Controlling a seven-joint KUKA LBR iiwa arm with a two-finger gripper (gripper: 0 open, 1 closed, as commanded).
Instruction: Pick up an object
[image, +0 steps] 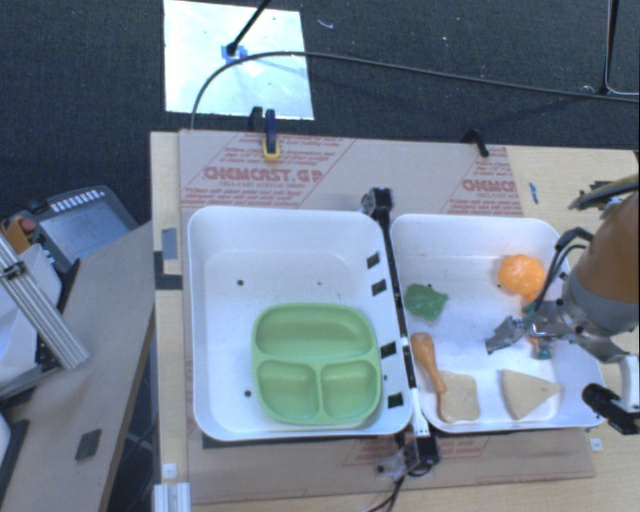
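Observation:
The right bin (470, 235) holds several toy foods. An orange ball (521, 273) lies near its far right. A green leafy piece (426, 300) sits at the left, close to the divider. An orange carrot (428, 361) lies along the left wall, touching a tan bread slice (459, 397). A pale wedge (527, 392) rests near the front right. My gripper (514, 335) hangs low over the bin's middle right, between the orange ball and the wedge. I see nothing held in it.
The left bin (285, 240) holds a green divided plate (317, 362). The grey arm (610, 290) enters over the right bin's right wall. A yellow clamp (270, 135) stands at the bench's back edge, and a cable trails behind it.

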